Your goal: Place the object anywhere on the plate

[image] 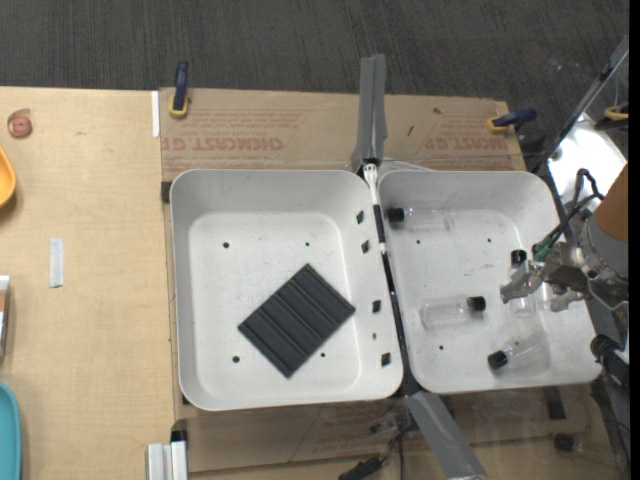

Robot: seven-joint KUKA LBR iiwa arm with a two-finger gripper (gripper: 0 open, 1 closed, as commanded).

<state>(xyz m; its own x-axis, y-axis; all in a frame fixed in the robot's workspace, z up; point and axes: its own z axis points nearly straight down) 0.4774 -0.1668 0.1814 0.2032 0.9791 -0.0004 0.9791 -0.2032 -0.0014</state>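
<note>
My hand (522, 286): it sits over the right bin, at the 3 o'clock side. It is small and blurry, so I cannot tell how it is set or if it has hold of anything.
Plate (297, 320): dark, flat and ribbed. It lies turned like a diamond in the left bin (200, 200), a bit below the middle.
Right bin (455, 363): it has four clear little bottles with black caps.
Bottle one (418, 215): near 11 o'clock in the right bin.
Bottle two (452, 311): in the middle, lying flat.
Bottle three (515, 354): near 5 o'clock.
Bottle four (519, 280): just beside my hand.
Table (80, 368): light wood, under both bins.
</note>
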